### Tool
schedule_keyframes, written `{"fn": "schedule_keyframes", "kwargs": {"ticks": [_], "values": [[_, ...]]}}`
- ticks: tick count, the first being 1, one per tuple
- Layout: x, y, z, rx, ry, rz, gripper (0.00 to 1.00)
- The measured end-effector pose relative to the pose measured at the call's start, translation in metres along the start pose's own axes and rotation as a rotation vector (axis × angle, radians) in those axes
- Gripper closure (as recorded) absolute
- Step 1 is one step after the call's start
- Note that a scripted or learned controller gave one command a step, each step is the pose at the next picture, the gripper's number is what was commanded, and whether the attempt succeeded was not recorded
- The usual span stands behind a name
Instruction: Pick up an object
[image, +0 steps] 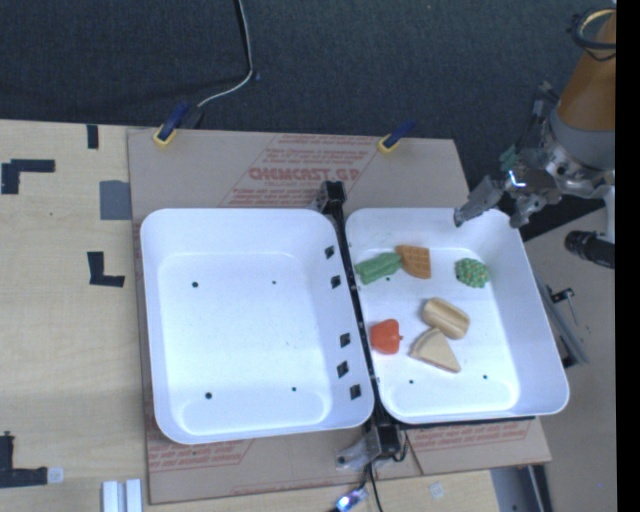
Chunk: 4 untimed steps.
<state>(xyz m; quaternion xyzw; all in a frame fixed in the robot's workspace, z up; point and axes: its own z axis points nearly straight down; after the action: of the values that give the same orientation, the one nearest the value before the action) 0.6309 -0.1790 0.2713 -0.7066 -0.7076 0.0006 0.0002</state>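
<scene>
The right bin holds several toy foods. A green pod lies beside an orange-brown piece, and a green broccoli floret sits to their right. Lower down are a tan bread roll, a pale wedge and a red pepper. My gripper hangs over the bin's far right corner, above and behind the broccoli. Its fingers are spread open with nothing between them.
The left bin lies beside the right one, joined along a black clipped seam. Both rest on a cardboard sheet with clamps at its far edge. A cable trails behind.
</scene>
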Motion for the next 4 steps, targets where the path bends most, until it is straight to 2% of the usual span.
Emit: {"fn": "schedule_keyframes", "kwargs": {"ticks": [1,2,3,4], "values": [[-0.035,0.007,0.026,0.001,-0.002,0.003,0.00],[-0.044,0.039,-0.172,-0.019,-0.007,-0.002,0.00],[-0.033,0.005,-0.271,-0.012,-0.003,0.000,0.00],[-0.033,0.007,-0.274,-0.003,-0.003,0.000,1.00]]}}
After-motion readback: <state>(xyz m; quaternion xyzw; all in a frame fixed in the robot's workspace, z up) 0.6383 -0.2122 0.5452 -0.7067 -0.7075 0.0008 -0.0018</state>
